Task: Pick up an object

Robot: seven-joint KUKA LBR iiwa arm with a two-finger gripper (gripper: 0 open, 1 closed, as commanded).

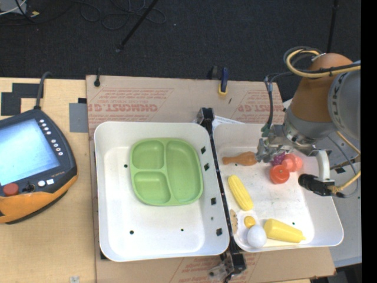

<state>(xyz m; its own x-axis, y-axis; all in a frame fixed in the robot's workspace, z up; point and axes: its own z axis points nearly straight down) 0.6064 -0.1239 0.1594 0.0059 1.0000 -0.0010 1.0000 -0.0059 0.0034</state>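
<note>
Two smooth white bins (118, 229), ridged corn cob (240, 192), divided green plate (166, 171) (glossy plastic), jaws (272, 152) state unclear

Plastic toys and bins on a cardboard-lined bench

Both bins, the left bin (112, 217) and the right bin (321, 229), look like smooth white plastic with a slight sheen; the green divided plate (166, 171) is matt plastic, the corn cob (240, 192) and the yellow block (284, 231) glossy plastic, the white ball (256, 236) smooth; the printed board (153, 102) beneath looks like matt brown cardboard; the arm's orange band (315, 93) is glossy.
</note>
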